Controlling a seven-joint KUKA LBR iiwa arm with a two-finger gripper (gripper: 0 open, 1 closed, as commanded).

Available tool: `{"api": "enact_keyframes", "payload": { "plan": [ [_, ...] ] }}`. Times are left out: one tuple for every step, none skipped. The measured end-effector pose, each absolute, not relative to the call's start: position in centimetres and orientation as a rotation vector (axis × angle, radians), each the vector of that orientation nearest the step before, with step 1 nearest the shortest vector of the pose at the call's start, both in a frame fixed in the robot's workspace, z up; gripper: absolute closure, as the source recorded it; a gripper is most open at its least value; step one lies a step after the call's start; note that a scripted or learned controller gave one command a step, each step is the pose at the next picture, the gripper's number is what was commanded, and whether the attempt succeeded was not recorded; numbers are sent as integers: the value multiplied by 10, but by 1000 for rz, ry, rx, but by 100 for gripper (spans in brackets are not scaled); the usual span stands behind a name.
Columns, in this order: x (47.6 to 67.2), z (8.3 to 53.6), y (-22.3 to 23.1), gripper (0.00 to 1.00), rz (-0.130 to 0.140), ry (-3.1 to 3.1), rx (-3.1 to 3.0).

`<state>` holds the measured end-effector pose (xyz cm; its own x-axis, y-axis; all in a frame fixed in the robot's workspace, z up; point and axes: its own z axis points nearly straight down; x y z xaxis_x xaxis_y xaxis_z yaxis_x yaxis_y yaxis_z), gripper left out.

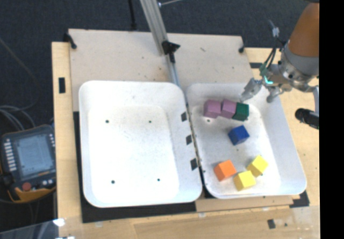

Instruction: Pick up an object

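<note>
Tabletop (pixel 62 125): pale wood, carrying a beige board at the back and two shallow white bins side by side.

Left bin (pixel 134 141): broad, white, speckled with small dark marks, touching the right bin along a shared middle edge.

Right bin (pixel 285 163): the landmark for the rest, white, holding all the blocks.

Arm (pixel 305 34): orange band above a grey wrist, beyond the right bin's far right corner, reaching in over its rim.

Slanted metal post (pixel 150 12): rising behind the right bin's far left corner, clamped near the board.

Handheld control unit (pixel 29 160): well apart from the right bin, off the tabletop past the left bin.

Claw (pixel 262 91): hanging over the right bin's far rim, two fingers spread apart, nothing between them, near the green block but not touching it.

Blocks, all inside the right bin:
- Two pink blocks (pixel 220 108): touching each other, in the far part of the bin.
- Green block (pixel 241 111): just beside the pink pair, pressed against its right end.
- Blue block (pixel 238 135): near the bin's middle, just in front of the green one, apart from it.
- Orange block (pixel 225 169): toward the near edge, left of the yellow pair.
- Two yellow blocks (pixel 251 173): close together by the near edge, one slightly farther back than the other.
</note>
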<state>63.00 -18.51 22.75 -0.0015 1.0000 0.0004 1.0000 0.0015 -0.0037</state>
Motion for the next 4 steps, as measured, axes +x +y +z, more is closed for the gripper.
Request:
{"api": "enact_keyframes", "payload": {
  "plan": [
    [631, 231, -185, 0, 2, -2227, -2219],
    [626, 169, -190, 0, 6, -2220, -2220],
    [626, 106, -191, 0, 6, -2219, -2221],
    [626, 97, -192, 0, 2, -2221, -2225]
  ]
}}
